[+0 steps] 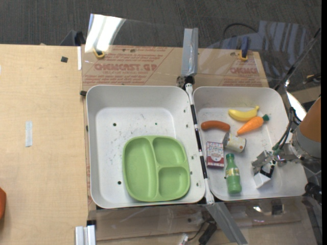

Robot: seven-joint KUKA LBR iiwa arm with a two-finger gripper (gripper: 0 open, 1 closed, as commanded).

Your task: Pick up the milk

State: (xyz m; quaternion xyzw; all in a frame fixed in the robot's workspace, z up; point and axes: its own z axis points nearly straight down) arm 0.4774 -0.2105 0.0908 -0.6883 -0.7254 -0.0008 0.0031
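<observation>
Arm (312, 131) at the right bin's (280, 98) right wall: grey housing, orange band above the wrist. Pincer (265, 163): small silver metal assembly with dark parts, thin black cables running up beside it.

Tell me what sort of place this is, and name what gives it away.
Most likely a robotics lab bench set up for pick-and-place trials. Two white bins sit side by side; the right one holds toy food such as a banana and carrot, and a robot hand reaches in.
</observation>
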